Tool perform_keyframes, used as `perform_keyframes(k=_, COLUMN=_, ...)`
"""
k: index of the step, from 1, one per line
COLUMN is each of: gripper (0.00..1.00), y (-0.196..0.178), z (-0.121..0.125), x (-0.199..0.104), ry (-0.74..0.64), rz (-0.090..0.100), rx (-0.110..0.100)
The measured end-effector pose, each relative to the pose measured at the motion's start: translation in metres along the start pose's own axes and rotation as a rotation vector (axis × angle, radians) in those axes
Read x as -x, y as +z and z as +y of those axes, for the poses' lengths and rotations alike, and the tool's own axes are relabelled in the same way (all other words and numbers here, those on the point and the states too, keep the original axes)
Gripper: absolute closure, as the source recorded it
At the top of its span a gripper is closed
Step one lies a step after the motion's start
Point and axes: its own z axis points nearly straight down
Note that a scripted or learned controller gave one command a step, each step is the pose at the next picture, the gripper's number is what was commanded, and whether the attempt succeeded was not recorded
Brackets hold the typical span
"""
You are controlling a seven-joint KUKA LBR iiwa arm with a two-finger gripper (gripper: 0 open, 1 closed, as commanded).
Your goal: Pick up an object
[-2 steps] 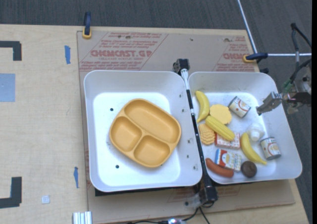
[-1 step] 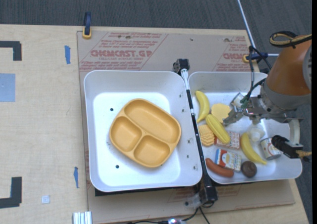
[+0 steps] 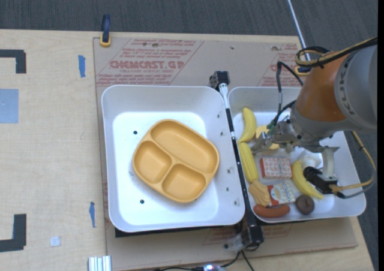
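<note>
The right bin holds several toy foods: a banana at its left wall, a corn cob below it, a pink-and-white cracker box, a second banana, a sausage and a brown round piece at the front. My gripper hangs low over the bin's upper middle, just right of the first banana and above the cracker box. The grey wrist and orange band cover the bin's back right part.
The left bin holds a yellow three-compartment plate. A black divider rail runs between the bins. Cables trail from the arm across the right bin's right side. The wooden bench lies to the left.
</note>
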Motion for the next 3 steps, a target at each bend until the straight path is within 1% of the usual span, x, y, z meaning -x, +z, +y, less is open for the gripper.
perform_keyframes(k=1, gripper=1.00, y=-0.010, z=0.001, x=-0.001, ry=0.000, rz=0.003, rx=0.002)
perform_keyframes(k=2, gripper=1.00, y=-0.099, z=-0.052, x=0.054, ry=-0.002, rz=0.004, rx=-0.002)
perform_keyframes(k=3, gripper=0.00, y=-0.099, z=-0.052, x=0.053, ry=-0.002, rz=0.005, rx=-0.003)
